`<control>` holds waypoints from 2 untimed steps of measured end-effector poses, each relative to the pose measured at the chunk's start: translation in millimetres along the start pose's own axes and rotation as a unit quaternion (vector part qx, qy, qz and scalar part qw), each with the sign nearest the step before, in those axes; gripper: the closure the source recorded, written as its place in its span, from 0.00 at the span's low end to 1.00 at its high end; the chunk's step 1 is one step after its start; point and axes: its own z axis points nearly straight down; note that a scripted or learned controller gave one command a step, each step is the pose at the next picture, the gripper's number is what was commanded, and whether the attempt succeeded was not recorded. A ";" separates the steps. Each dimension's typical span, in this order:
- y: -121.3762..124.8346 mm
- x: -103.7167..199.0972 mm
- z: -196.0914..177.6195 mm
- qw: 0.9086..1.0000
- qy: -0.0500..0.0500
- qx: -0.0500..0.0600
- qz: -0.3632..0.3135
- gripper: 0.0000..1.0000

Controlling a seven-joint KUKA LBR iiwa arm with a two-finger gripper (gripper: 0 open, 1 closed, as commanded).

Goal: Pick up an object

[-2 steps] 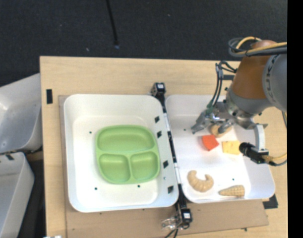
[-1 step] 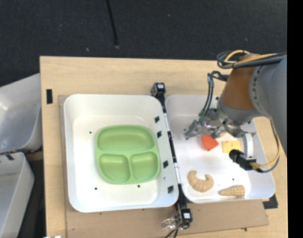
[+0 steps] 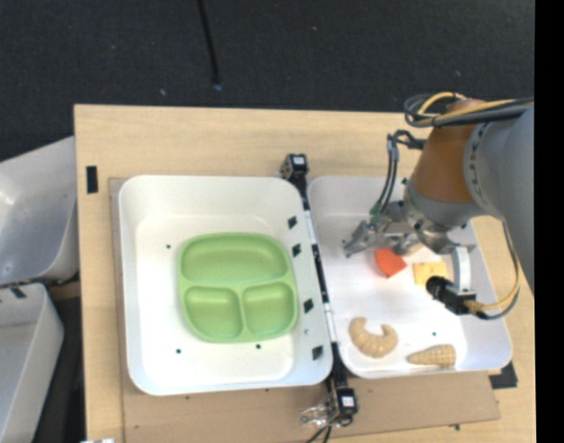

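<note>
The right bin point(image 3: 355, 201) holds an orange-red block point(image 3: 390, 264), a yellow piece point(image 3: 428, 272), a tan croissant point(image 3: 374, 338) and a waffle cone point(image 3: 432, 356). My gripper point(image 3: 383, 238) hangs low in this bin, just above and to the left of the orange-red block, its metal fingers point(image 3: 360, 241) spread out to the left. The fingers look open, and I see nothing between them. The arm's wrist with the orange band point(image 3: 440, 169) covers the back right of the bin.
In the left bin point(image 3: 152, 210) lies a green divided plate point(image 3: 237, 285). Clips run along the ridge point(image 3: 311, 257) between the two bins. Cables point(image 3: 475, 298) loop from the wrist over the right bin's right side. A white container point(image 3: 23, 220) stands off the bench's left edge.
</note>
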 end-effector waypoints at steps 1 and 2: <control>2.1 -1.9 -12.2 1.000 -0.001 -0.004 0.003 1.00; 5.0 -11.8 -73.2 1.000 0.002 0.003 0.003 1.00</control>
